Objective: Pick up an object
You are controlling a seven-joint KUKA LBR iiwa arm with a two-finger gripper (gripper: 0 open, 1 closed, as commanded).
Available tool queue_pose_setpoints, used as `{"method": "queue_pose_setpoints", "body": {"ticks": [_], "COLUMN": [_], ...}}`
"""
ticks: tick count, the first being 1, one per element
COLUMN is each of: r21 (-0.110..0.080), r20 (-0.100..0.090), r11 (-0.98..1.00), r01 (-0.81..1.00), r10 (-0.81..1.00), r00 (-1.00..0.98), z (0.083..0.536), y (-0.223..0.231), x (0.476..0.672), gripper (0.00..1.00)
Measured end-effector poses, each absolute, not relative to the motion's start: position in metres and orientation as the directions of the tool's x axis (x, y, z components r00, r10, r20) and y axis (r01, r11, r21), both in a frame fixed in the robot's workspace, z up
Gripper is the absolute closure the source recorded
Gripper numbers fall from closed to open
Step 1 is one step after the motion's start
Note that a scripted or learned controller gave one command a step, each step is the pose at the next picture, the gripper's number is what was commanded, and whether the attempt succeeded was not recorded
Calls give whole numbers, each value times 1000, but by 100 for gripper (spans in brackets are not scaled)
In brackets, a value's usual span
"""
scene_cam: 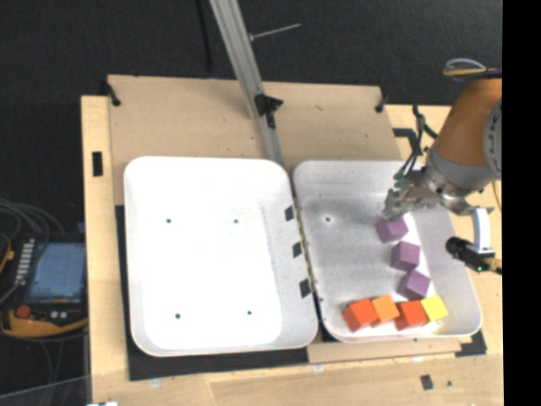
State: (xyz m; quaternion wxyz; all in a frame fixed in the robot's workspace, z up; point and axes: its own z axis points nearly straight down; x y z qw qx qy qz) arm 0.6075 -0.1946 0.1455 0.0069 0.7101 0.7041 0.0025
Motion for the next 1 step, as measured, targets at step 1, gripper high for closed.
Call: {"method": "queue_pose_setpoints", "body": {"ticks": [1], "r21": [8], "r20": [-2], "r11": [3], "r01": [1000], "r10": [1000], "r00": [-3], "z": [210], "y": [-191], "x": [610], "gripper": [100]}}
